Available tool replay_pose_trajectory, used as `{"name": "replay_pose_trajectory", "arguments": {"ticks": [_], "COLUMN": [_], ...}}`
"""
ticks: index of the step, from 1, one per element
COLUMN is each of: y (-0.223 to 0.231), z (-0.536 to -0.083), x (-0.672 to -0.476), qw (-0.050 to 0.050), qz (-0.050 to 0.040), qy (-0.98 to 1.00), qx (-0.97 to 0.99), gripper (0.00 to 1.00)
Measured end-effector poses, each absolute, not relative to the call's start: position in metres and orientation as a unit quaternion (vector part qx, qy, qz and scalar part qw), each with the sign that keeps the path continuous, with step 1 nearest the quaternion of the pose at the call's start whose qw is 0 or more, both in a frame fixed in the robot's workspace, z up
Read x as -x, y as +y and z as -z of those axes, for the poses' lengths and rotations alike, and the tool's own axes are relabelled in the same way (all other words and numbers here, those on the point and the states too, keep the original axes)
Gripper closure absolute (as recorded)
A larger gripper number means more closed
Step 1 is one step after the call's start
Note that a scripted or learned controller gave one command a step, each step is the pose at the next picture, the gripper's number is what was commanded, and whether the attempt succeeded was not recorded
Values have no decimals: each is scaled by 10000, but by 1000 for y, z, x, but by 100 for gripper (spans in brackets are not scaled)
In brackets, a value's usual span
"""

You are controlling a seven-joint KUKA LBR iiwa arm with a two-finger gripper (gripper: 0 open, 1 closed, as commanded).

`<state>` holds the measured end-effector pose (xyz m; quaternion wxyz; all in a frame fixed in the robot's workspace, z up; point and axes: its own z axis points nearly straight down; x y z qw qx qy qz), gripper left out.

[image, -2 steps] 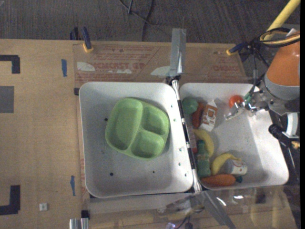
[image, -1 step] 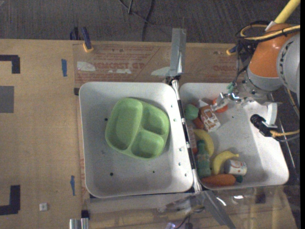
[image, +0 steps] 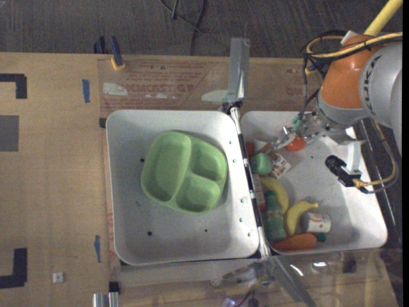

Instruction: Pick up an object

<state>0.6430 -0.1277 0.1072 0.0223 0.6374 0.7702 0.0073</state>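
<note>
My gripper [image: 289, 135] hangs low over the far part of the right bin [image: 358, 203], reaching in from the right. A small orange-red object [image: 296, 144] lies right beneath or against its tip; I cannot tell whether it is gripped. Just left of it lie a brown-and-white packet [image: 278, 165] and a green toy [image: 261, 164]. Further toward the front are two yellow bananas [image: 276, 190] [image: 299, 213], a green bottle-like piece [image: 275, 221], a white can [image: 317, 222] and an orange carrot [image: 295, 242].
The left bin [image: 128, 222] holds a light green divided plate [image: 185, 171]. A metal divider [image: 246, 171] runs between the bins. A black fitting with a cable [image: 342, 170] sits over the right bin's right side.
</note>
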Motion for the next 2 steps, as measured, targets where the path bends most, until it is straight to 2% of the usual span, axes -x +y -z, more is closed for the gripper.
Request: {"name": "replay_pose_trajectory", "arguments": {"ticks": [1,2], "y": [-143,-143], "z": [-88,-100], "x": [-643,-645], "qw": [53,77], "qz": [-14,-30], "qy": [7636,7637], "qx": [-6456,-6456], "gripper": [0,100]}}
